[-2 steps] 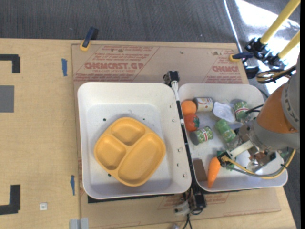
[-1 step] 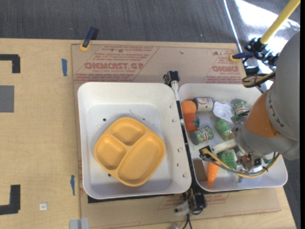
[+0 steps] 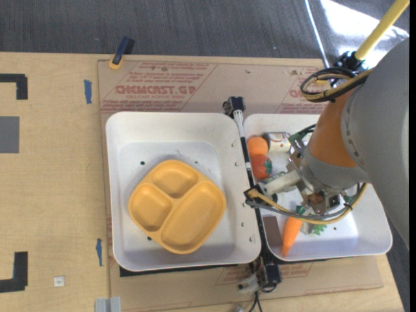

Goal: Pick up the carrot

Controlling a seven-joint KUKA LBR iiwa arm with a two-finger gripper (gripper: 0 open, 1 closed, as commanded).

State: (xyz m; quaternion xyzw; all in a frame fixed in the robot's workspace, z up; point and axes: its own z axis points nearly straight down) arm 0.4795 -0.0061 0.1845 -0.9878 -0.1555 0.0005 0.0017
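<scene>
The carrot [image 3: 290, 234] is orange and tapered, with green leaves at its upper right end. It lies in the front left corner of the right bin [image 3: 374, 242], tip pointing toward the front wall. My gripper [image 3: 316, 205] hangs low over the middle of that bin, just above and to the right of the carrot's leafy end. The grey arm with its orange band [image 3: 331, 142] covers much of the bin behind it.
An orange round item [image 3: 258, 146] and a red-orange item [image 3: 262, 168] lie near the right bin's left wall, with a white packet [image 3: 279, 140] behind them. The left bin [image 3: 123, 174] holds a yellow divided plate [image 3: 177, 205]. Cables [image 3: 325, 83] loop by the arm.
</scene>
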